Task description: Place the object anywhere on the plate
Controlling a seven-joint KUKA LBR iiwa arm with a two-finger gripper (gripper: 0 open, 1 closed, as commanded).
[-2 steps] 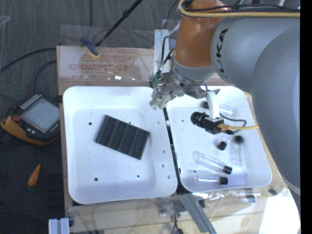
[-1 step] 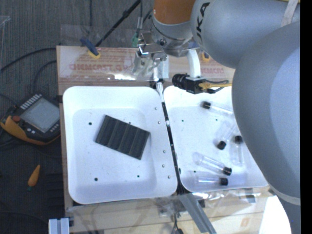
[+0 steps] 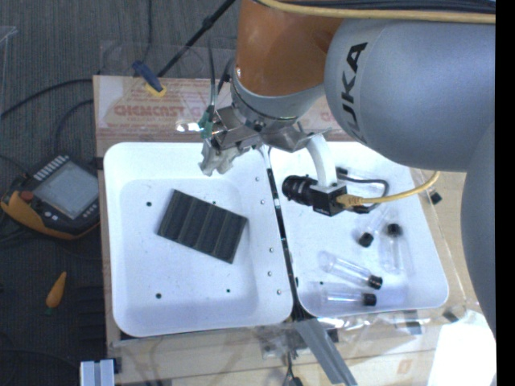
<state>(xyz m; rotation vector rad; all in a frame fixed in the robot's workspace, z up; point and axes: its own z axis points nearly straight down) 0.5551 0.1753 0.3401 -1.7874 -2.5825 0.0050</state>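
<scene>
A dark grey ridged plate lies flat and a little skewed in the middle of the left bin. My gripper hangs over the far edge of that bin, up and slightly right of the plate, clear of it. Nothing shows plainly at its tip. Several clear tubes with black caps lie in the right bin: one near the middle, one by the front wall, and one further right.
A black cylindrical unit with a yellow cable hangs off the wrist over the wall between the bins. A handheld pendant lies on the floor left of the bench. The big grey arm covers the upper right.
</scene>
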